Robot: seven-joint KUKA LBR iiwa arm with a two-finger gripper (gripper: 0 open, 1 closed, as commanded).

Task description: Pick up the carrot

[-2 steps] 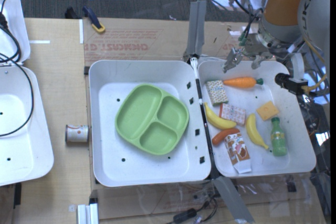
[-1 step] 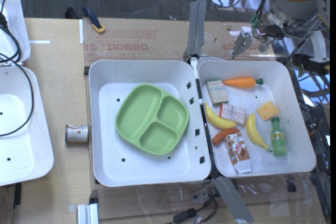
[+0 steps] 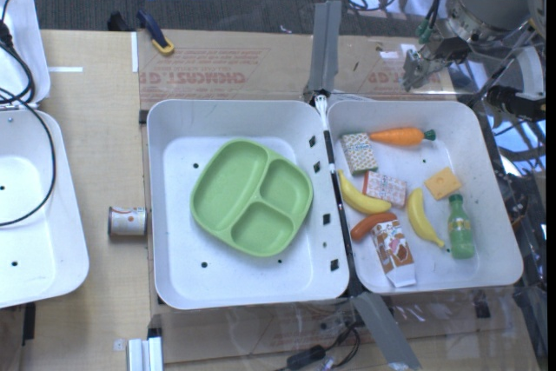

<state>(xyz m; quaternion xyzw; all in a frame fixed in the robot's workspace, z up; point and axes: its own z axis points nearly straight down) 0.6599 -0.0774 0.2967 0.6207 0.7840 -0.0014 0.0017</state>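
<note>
Milk carton [image 3: 395, 251], green bottle [image 3: 460, 228], bananas crowd near half of right bin [image 3: 499, 187]. Carrot [image 3: 398, 136] lies flat toward far wall, just beside patterned packet [image 3: 359, 152]. Pincer [image 3: 417, 69] hangs beyond far rim; grip state impossible to tell. Risk: descent clips rim, or carrot rolls away.

Orange carrot [image 3: 398, 135] with green tip; light green divided plate [image 3: 252, 197] in white left bin [image 3: 165, 213]. Two yellow bananas [image 3: 363, 195], green bottle [image 3: 460, 228], yellow cheese wedge [image 3: 443, 183], red-orange sausage [image 3: 372, 226], red-and-white carton [image 3: 395, 251].

Bench [image 3: 95, 56] with two white bins [image 3: 165, 204].
</note>
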